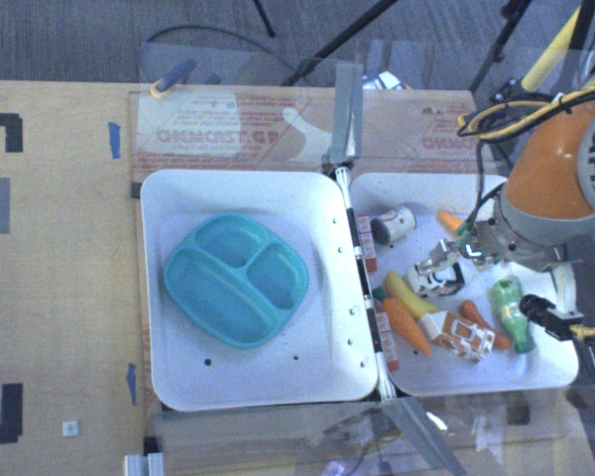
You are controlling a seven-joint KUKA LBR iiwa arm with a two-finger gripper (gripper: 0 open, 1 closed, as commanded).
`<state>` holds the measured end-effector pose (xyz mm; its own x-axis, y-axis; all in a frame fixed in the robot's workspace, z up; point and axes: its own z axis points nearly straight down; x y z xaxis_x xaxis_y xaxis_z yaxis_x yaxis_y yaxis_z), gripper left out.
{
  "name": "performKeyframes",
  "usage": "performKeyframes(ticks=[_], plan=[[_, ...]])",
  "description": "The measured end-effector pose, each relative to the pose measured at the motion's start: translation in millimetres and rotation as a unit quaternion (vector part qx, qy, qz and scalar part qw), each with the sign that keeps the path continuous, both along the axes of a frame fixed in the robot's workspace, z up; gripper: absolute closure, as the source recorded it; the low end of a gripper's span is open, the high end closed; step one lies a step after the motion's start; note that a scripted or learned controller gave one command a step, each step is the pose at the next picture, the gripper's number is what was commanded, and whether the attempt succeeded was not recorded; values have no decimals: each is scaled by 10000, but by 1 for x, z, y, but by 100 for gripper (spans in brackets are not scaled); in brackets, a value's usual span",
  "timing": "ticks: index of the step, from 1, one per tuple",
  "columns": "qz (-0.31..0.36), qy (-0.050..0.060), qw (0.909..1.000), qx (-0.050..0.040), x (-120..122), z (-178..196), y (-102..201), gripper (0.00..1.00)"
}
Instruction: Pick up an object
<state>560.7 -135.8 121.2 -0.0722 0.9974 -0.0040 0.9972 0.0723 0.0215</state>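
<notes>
A: Two bins sit side by side. The left bin (178,365) carries a teal plate (236,278), and the right bin (555,365) carries all the small toys.

B: Where is the gripper (438,269)?

A: Low over the middle of the right bin, with the orange-banded arm (547,181) coming in from three o'clock. Whether its tips are apart or together I cannot tell; they blur into a black-and-white toy (446,284) right under them.

B: So is that toy the target?

A: My guess, yes. It lies at the bin's centre, touching or nearly touching the tool. I can't see it between the tips, so I wouldn't call it held.

B: What's around it?

A: A banana (409,296) just at its nine o'clock, a carrot (407,325) at seven, a red-and-white box (464,337) at five. A green bottle (511,313) lies at four o'clock, near the bin's right side. A small can (393,224) sits at eleven o'clock, apart from the rest.

B: What could go wrong?

A: Crowding, mostly. The banana is so close that a closing tip could land on it, catching two things or shoving the toy aside. The toy looks small and uneven, so a grip off its middle may let it twist out on the lift.

B: Anything else?

A: Coming down too far would press the toy against the bin floor instead of straddling it.
</notes>
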Motion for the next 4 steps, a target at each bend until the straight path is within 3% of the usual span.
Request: performKeyframes(ticks=[1,2,3,4], plan=[[26,-86,10000,39,19,-14,-11,0],[1608,-172,9868,-100,2,-13,-10,0],[1691,-169,9854,-113,1,-13,-9,0],[744,120,9972,5,42,62,79,0]])
